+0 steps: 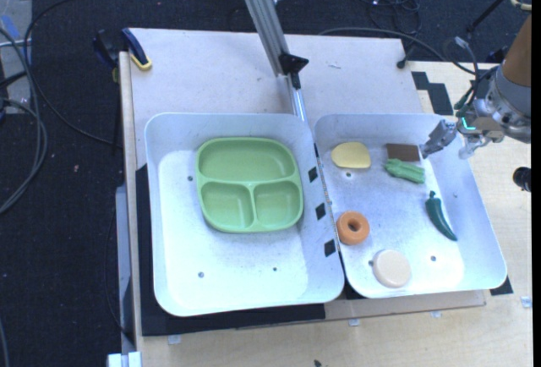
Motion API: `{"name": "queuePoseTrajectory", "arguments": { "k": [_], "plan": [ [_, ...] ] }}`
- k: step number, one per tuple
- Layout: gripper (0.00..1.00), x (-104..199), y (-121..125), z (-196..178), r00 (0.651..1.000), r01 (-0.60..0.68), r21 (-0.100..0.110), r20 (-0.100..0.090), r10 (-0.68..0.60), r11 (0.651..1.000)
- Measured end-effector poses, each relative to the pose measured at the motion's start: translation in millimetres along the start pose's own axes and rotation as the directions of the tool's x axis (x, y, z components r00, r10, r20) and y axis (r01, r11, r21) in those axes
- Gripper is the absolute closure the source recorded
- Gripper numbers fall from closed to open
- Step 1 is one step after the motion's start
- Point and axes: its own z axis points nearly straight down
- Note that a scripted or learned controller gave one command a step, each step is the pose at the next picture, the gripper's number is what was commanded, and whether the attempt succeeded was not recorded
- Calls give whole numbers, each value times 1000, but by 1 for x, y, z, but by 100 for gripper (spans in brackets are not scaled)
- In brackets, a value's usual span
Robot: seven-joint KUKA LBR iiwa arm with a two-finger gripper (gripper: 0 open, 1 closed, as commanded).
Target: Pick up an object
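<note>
A green divided plate is lying in the left bin, its three compartments facing up. Moving across to the right bin, a yellow rounded piece is sitting near the top left, an orange ring like a doughnut is resting lower down, and a pale round disc is lying near the front edge. Further right, a brown block is touching a light green leafy piece, and a dark green pepper is lying apart below them. At the bin's upper right corner the gripper is hovering with its fingers spread apart, gripping nothing, beside the bench edge.
</note>
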Motion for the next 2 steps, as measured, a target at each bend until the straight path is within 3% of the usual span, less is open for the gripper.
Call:
{"name": "queuePoseTrajectory", "arguments": {
  "k": [1, 2],
  "plan": [
    [0, 0, 1, -1, 1000, 0, -2, 1, 0, 1000],
    [0, -3, 1, 42, 1000, -2, 2, 0, 2, 1000]
  ]
}}
